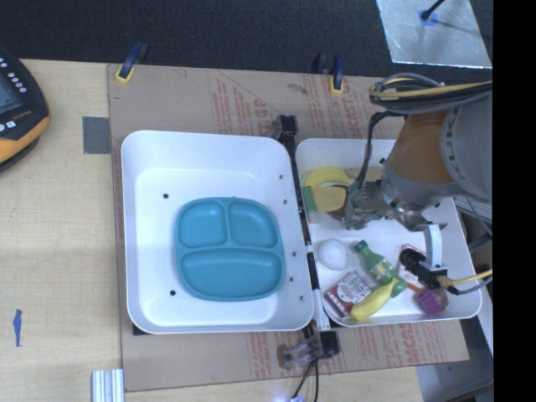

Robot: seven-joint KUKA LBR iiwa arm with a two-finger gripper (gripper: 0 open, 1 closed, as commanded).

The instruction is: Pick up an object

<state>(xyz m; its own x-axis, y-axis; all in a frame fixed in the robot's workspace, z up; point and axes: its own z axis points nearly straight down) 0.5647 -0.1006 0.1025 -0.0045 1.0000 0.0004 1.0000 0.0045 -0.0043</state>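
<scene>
My gripper (360, 211) hangs low in the right bin (466, 243), at its upper middle, under the grey and orange arm. It is right beside a yellow cup-like thing (327, 184) with a green piece (309, 199) at its left. A white ball (332, 254) lies below the gripper. Further toward the front lie a green bottle (373, 262), a red and white packet (350, 290), a yellow banana (376, 300) and a small purple thing (432, 301). Nothing shows between the gripper and these objects that tells of a hold.
The left bin (151, 162) holds a blue divided plate (229, 248). Both bins stand on a brown cardboard sheet (209, 99) held by clamps. A yellow and black handset (17, 99) lies at the bench's left edge.
</scene>
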